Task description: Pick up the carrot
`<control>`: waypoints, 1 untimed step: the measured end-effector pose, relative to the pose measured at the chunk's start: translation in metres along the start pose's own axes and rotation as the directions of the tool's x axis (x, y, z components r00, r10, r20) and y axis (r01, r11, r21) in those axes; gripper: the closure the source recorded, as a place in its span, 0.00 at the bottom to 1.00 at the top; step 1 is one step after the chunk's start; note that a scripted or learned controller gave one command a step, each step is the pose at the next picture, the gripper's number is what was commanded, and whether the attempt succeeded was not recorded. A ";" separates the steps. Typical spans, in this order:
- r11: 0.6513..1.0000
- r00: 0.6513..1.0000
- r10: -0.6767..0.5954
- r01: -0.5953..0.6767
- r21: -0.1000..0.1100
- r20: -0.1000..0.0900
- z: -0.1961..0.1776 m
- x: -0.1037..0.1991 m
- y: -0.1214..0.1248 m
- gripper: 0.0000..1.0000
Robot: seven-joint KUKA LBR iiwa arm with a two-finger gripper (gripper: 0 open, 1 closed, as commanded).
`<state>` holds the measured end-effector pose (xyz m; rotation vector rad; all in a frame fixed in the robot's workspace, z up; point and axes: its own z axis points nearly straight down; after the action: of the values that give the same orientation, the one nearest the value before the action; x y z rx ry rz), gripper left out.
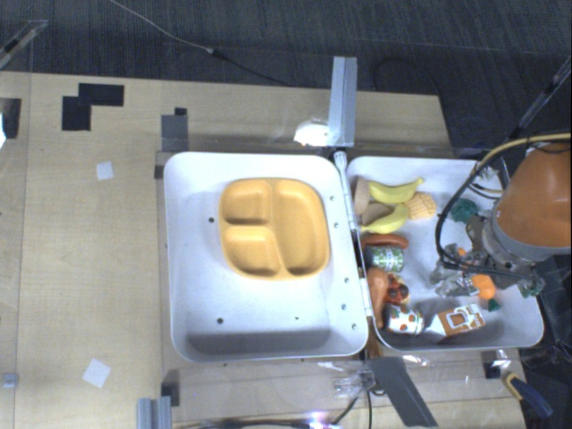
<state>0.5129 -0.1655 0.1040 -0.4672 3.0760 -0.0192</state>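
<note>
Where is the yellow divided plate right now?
In the camera view, the yellow plate lies in the left bin, toward its far side, across the divider from the banana.

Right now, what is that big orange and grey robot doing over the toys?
The robot arm is reaching into the right bin, which is full of toy food. Its hand hangs low over the bin's right side, next to a small orange piece. A carrot lies against the bin's left wall, near a banana. The left bin holds a yellow divided plate.
</note>
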 end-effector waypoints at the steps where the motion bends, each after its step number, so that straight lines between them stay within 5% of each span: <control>1: 0.999 0.999 0.039 -0.040 -0.011 -0.017 -0.041 -0.014 -0.005 1.00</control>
<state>0.5263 -0.1658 0.1458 -0.4089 3.1029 -0.0051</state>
